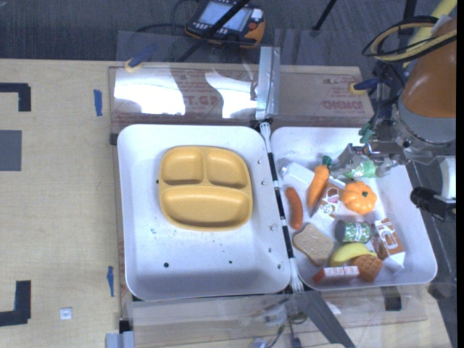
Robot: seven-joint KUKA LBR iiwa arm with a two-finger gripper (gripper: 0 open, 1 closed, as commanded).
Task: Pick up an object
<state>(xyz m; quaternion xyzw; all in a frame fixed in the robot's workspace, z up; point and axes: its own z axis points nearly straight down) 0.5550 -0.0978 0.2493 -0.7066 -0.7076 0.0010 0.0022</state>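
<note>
The right bin (419, 227) holds several toy foods: an orange carrot (317, 184), a small pumpkin (359, 197), a red sausage (294, 206), a slice of bread (313, 243), a banana (351, 252), a waffle (370, 268) and a green can (355, 232). My gripper (367, 156) hangs low over the bin's far right part, just behind the pumpkin. A small green item (362, 170) lies right beneath its tip, partly hidden by it. I cannot make out whether it touches that item.
A yellow divided plate (206, 187) lies in the left bin (138, 216). A raised divider (274, 194) separates the two bins. A clear wall (188, 93) stands behind them. Cables (406, 38) and the arm's body crowd the far right.
</note>
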